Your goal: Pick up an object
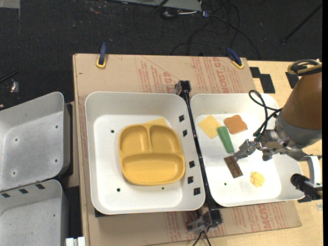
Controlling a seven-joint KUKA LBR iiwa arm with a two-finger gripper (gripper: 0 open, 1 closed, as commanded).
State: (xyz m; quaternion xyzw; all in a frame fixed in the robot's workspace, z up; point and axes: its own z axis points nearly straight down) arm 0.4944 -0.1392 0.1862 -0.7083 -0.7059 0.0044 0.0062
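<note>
The right bin point(271, 191) holds several small items. A flat yellow square point(209, 126) lies beside an orange-brown slab point(236, 123). Below them are a green cylinder point(225, 139), a dark brown bar point(233, 166) and a small yellow lump point(257, 178). My gripper point(244, 149) hangs over this bin, just right of the green cylinder's lower end and above the brown bar's upper end. Nothing is visibly held in it. The arm's orange band point(305, 104) rises behind it at the right.
In the left bin point(97, 137) sits a yellow divided plate point(151, 154). A black divider point(193, 137) runs between the bins. Both rest on a cardboard sheet point(138, 70) held by yellow clamps at the back. Grey metal trays point(31, 137) stand further left.
</note>
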